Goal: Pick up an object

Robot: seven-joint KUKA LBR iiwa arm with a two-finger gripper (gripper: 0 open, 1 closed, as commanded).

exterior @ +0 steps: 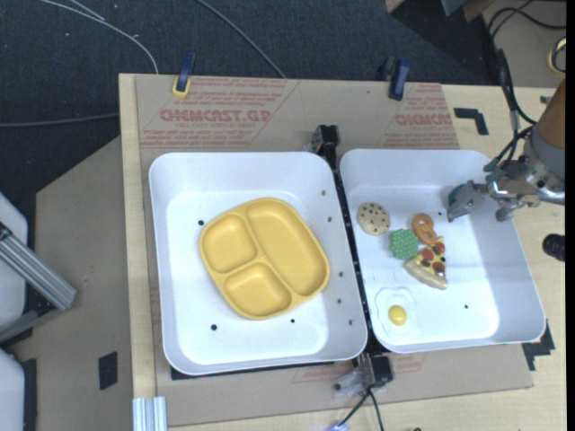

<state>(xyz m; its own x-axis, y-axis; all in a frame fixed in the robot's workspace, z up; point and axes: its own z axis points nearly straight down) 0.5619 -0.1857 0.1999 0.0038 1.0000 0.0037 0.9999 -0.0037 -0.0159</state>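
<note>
The pick has not been made, as far as this view shows: nothing sits between the fingers of the pincer (467, 201), which hangs over the upper right part of the right bin (503, 268), close to that bin's right wall, with the grey arm coming in behind it from the right. Whether the pincer is released or clenched I cannot tell, since the dark tip is small and seen at a slant. The candidate objects all lie in the same bin, to the left of and below the pincer: a pretzel (424, 227) is the nearest, just left and slightly lower; a pizza slice (429, 268) lies below that, touching or almost touching a green piece (404, 243) on its left; a cookie (372, 217) rests further left near the divider between the bins; and a fried egg (394, 310) sits lowest, well apart from the pincer. Far to the left, in the other bin (171, 241), a yellow divided tray (262, 257) lies flat. What remains, by my reading, is nearly everything: settle on one object, move over it, descend, close, and lift it off the bin floor.
</note>
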